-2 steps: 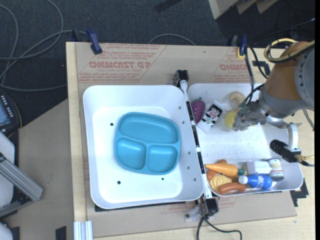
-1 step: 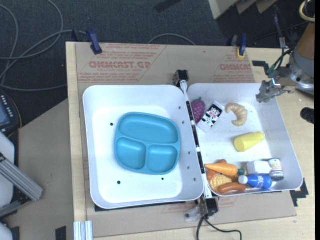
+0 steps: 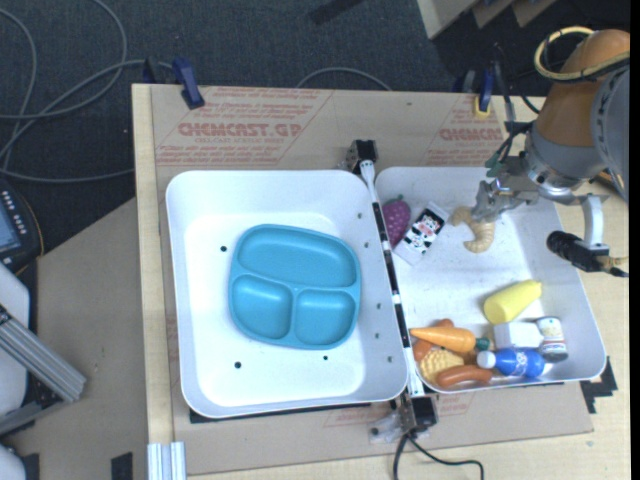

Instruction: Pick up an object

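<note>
The right bin (image 3: 440, 288) holds several small toys. A tan curved piece (image 3: 481, 234) lies near its back, with a black-and-white cow-patterned block (image 3: 426, 232) and a purple grape bunch (image 3: 397, 218) to its left. Further forward lie a yellow piece (image 3: 512, 301), an orange carrot (image 3: 446, 337), a waffle with a sausage (image 3: 455, 373), a blue bottle (image 3: 515, 364) and a small white can (image 3: 549, 336). My gripper (image 3: 493, 204) hangs at the back of this bin, just above and slightly right of the tan piece. I see nothing lifted off the bin floor.
The left bin (image 3: 200, 268) holds a blue divided plate (image 3: 293, 284). A raised rim (image 3: 385, 268) separates the two bins. The arm's grey and orange wrist (image 3: 575, 118) leans in over the right bin's back right corner, with a black cable (image 3: 580, 251) beside it.
</note>
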You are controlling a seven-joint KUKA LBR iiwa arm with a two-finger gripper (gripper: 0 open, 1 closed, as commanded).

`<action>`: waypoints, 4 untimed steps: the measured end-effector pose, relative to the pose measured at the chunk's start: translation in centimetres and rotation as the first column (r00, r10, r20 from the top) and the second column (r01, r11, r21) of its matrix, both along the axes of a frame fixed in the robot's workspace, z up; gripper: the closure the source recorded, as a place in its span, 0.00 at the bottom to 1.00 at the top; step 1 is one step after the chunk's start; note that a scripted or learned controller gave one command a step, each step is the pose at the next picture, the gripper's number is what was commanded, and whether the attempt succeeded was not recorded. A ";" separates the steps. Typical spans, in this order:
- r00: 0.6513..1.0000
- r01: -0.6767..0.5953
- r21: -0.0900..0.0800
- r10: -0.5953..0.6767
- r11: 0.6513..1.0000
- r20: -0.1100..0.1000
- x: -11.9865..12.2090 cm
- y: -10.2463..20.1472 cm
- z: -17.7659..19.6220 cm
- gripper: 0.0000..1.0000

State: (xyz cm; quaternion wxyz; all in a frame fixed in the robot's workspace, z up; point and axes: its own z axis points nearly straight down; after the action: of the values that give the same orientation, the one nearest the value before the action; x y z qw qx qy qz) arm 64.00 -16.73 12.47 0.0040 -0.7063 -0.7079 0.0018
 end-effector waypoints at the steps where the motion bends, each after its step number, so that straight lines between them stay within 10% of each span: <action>1: 1.000 0.004 -0.004 -0.004 1.000 0.008 -0.9 -2.7 1.7 1.00; 3: 1.000 0.001 -0.002 -0.001 1.000 0.005 -3.4 0.8 0.2 1.00; 4: 1.000 0.001 -0.003 -0.001 1.000 0.007 -3.3 0.7 0.3 0.00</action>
State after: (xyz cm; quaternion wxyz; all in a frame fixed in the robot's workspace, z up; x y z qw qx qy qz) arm 60.65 -16.01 12.75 0.0007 -0.7068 -0.7074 0.0002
